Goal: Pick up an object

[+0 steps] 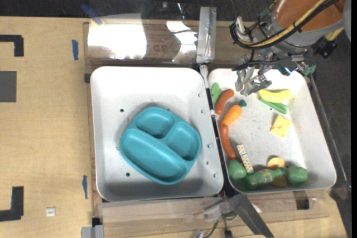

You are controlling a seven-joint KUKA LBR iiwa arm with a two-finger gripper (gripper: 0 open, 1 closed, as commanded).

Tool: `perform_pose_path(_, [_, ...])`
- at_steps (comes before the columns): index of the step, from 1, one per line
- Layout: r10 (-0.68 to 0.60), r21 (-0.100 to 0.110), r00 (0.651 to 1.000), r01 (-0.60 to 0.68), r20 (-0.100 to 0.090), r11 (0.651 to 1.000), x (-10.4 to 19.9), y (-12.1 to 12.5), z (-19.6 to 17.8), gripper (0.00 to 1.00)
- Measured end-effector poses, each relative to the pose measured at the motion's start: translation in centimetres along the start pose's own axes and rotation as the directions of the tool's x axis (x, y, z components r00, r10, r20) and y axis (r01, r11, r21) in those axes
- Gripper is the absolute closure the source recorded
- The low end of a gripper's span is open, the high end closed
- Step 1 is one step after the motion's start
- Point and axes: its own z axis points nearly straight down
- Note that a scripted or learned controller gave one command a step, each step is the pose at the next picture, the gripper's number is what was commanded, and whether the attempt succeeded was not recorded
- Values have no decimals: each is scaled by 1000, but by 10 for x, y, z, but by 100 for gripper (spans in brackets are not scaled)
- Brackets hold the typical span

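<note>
- The end effector (249,82) hangs low over the back of the right bin (318,136), metal fingers pointing down near the bin's far rim. How far apart they stand cannot be told from this angle, and nothing shows between them.
- Just beside it to the right lies a yellow banana toy (275,95) with a green piece under its front edge. Just left and a little forward sit two carrots (231,114), orange, leaning against the bin's left wall.
- Further forward: a yellow wedge (280,126) alone mid-bin, and along the front wall a crowd of green pieces (266,176) with a small spotted block (244,156) beside them.
- The left bin (106,120) carries a teal divided plate (160,144), well apart from the arm.
- Step in hand, by the look of it: the approach, with the arm low but no grasp made.
- The next move calls for choosing a target. The banana toy or the nearer carrot is closest; either needs the fingers centred across its narrow width before closing.
- The risk: the carrots lie against the wall, leaving one finger little room. The banana toy looks the cleaner pick.
</note>
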Motion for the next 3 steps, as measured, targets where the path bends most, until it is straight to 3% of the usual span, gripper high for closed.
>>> perform_pose_path(1, [16, 1, 1000, -16, 1, 1000, -33, -35, -36, 100])
perform_pose_path(2, [4, -4, 1000, -4, -4, 1000, -49, -7, -21, 100])
perform_pose_path(3, [128, 4, 992, -128, 4, 992, -30, -41, -111, 100])
